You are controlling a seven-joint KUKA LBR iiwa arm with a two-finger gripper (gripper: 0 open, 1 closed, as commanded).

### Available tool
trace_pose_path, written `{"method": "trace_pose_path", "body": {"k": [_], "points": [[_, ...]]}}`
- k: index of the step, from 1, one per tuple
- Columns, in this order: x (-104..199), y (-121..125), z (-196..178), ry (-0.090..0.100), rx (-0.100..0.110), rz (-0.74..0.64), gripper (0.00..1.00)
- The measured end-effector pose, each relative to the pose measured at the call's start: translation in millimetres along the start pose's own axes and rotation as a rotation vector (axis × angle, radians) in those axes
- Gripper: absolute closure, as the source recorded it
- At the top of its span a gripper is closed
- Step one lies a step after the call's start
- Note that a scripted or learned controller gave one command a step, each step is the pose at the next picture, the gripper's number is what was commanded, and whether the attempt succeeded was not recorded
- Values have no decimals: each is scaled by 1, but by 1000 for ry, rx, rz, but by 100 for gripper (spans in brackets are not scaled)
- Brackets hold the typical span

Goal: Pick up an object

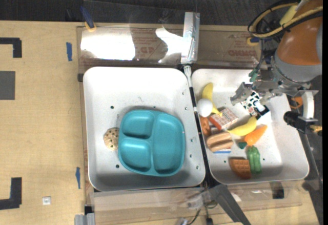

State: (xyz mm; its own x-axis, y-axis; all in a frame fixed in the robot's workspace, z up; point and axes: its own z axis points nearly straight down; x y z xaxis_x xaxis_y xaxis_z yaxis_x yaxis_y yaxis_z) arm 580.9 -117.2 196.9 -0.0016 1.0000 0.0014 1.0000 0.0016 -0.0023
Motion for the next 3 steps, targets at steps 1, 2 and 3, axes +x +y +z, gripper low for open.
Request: {"method": "trace_pose_path", "body": {"k": [1,2,3], "points": [[-15,-37,101,-3,-7,-4,0],[-14,-37,92,-3,-7,-2,100],[24,-67,-67,-2,-10,-49,100]]}}
